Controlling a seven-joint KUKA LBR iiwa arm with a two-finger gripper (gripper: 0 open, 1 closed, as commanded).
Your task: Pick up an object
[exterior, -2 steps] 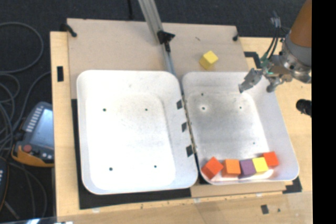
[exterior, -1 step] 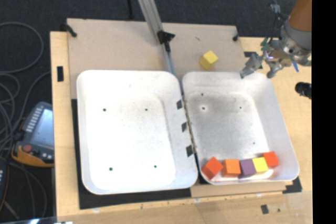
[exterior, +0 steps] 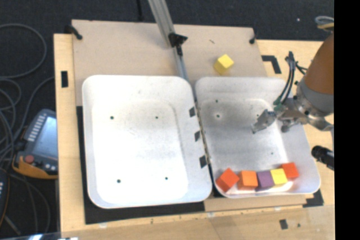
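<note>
Several small blocks lie in a row along the near edge of the right bin [exterior: 225,98]: an orange-red block [exterior: 228,179], an orange block [exterior: 248,179], a purple block [exterior: 264,179], a yellow block [exterior: 279,177] and another orange-red block [exterior: 290,170]. A further yellow block [exterior: 224,63] sits on the bench behind the bins. My gripper [exterior: 262,122] hangs over the middle right of the right bin, well behind the row of blocks, with nothing seen between its fingers.
The left bin [exterior: 101,93] lies beside the right one. A slanted metal rail [exterior: 157,0] rises from the bench behind the bins. Cables and a hand pendant [exterior: 38,143] lie on the floor at the left.
</note>
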